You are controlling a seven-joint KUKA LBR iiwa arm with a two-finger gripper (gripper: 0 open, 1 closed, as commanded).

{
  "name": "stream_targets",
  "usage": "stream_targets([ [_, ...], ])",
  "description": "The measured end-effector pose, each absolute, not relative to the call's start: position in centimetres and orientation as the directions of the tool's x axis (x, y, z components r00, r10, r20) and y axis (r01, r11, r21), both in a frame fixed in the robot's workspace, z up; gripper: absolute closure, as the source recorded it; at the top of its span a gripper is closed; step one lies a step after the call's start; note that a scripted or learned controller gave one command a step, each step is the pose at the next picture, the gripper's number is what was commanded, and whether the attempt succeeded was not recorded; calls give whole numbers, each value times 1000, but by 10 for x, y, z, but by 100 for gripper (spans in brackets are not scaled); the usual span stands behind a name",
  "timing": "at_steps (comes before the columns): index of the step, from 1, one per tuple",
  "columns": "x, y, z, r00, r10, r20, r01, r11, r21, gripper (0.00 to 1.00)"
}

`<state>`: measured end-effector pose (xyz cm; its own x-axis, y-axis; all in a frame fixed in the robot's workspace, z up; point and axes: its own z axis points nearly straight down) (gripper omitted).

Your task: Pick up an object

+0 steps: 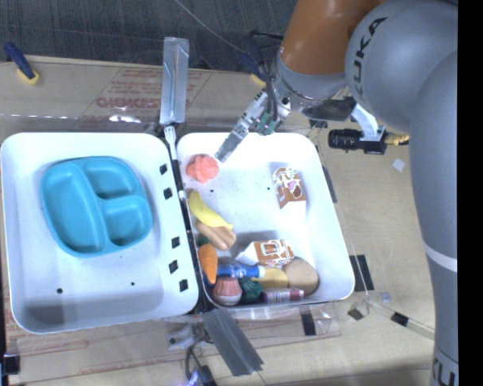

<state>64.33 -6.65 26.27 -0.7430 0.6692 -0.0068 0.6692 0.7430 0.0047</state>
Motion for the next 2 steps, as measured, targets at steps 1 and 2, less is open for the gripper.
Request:
stream_targets([
  [1, 645, -162, 210, -929, 371, 2, 371, 929, -2, 0],
  [2, 602, -150, 117, -842, 539, 5, 539, 842, -2, 0],
])
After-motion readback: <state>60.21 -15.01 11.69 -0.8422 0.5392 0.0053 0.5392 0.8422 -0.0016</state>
